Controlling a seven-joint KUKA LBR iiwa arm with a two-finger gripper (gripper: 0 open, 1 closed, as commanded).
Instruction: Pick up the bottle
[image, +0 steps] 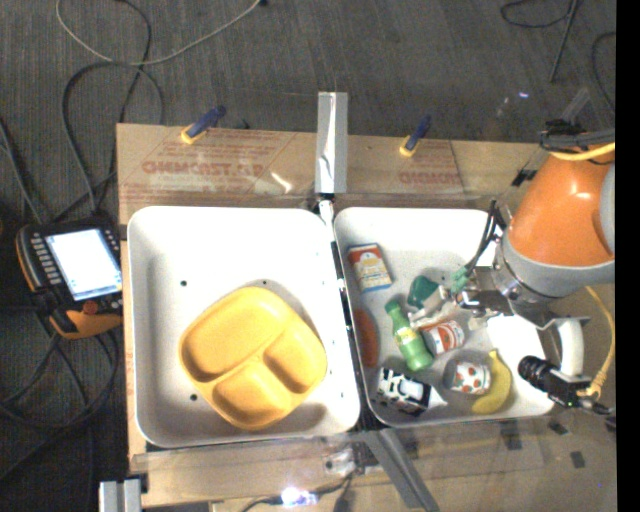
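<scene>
A small green bottle lies in the right bin, near its middle, with the cap pointing to the far left. My gripper hangs over the right half of that bin, just right of and above the bottle, close to a teal object and a red and white can. Nothing shows as held. The arm's orange band sits over the bin's right edge.
In the right bin there are also a red and white carton, a clear cup with a strawberry print, a banana, a black and white item and a red object. The left bin holds a yellow divided plate.
</scene>
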